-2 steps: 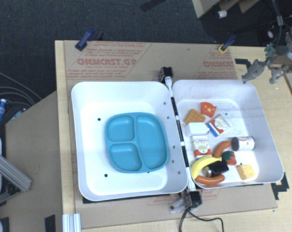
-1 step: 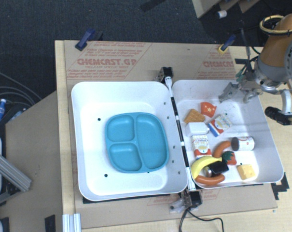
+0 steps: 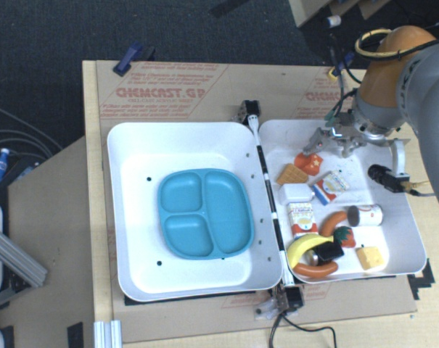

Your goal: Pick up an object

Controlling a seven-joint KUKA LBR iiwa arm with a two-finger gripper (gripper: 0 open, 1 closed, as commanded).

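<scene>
Your gripper [image 3: 334, 138] hovers with fingers spread, just beside the small red-orange toy [image 3: 310, 162] in the right bin [image 3: 404, 216].

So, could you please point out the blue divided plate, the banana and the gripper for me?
blue divided plate [image 3: 204, 214]: camera view, ridge between its compartments.
banana [image 3: 300, 246]: camera view, middle of its yellow curve.
gripper [image 3: 334, 138]: camera view, between its fingertips.

A blue 3-compartment plate [image 3: 204, 213] is sitting in the left white bin [image 3: 125, 194]. Black cables [image 3: 16, 133] are trailing over the dark floor, and a blue clip [image 3: 127, 59] is lying at the board's top edge.
</scene>
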